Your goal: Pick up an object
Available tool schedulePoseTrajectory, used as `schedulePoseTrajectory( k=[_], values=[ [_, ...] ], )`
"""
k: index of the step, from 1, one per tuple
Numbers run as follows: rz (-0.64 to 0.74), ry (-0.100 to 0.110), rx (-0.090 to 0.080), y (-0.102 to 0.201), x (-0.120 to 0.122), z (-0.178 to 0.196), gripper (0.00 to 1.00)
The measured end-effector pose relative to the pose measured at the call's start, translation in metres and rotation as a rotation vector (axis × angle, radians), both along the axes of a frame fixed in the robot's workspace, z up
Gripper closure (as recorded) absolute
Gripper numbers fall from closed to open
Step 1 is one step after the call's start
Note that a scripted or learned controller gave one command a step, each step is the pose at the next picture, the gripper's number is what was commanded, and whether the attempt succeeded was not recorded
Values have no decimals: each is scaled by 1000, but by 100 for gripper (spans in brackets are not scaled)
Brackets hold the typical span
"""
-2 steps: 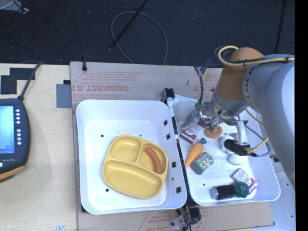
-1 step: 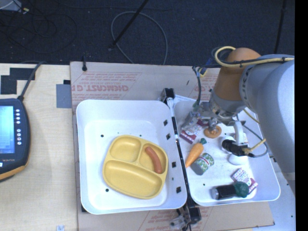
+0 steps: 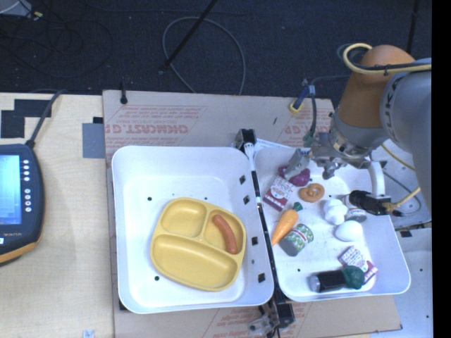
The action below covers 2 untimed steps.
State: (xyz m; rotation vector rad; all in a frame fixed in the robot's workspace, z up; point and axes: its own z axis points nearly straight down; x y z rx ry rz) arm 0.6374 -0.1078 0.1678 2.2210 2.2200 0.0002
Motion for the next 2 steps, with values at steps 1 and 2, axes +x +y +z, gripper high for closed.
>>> schedulePoseTrajectory(
  k=[1, 2],
  values=[
    [-3, 18, 5, 19, -65, -70, 0],
    [-2, 1, 3, 12, -108, -81, 0]
  ],
)
